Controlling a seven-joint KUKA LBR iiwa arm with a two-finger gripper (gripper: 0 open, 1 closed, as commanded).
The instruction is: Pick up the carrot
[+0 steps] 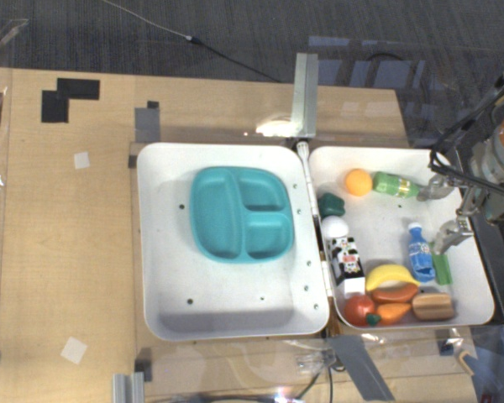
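While the carrot (393,312) crowds the right bin's (485,296) near rim, the claw (444,214) (open, holding nothing) hangs over bare floor.

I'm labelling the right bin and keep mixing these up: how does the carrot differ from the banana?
The carrot is orange; the banana is yellow. The banana curves in an arc and lies farther from the bin's near wall; the carrot looks straighter and lies at that wall, largely tucked behind a reddish-brown item, so less of it shows. Both lie flat, lengthwise across the same corner.
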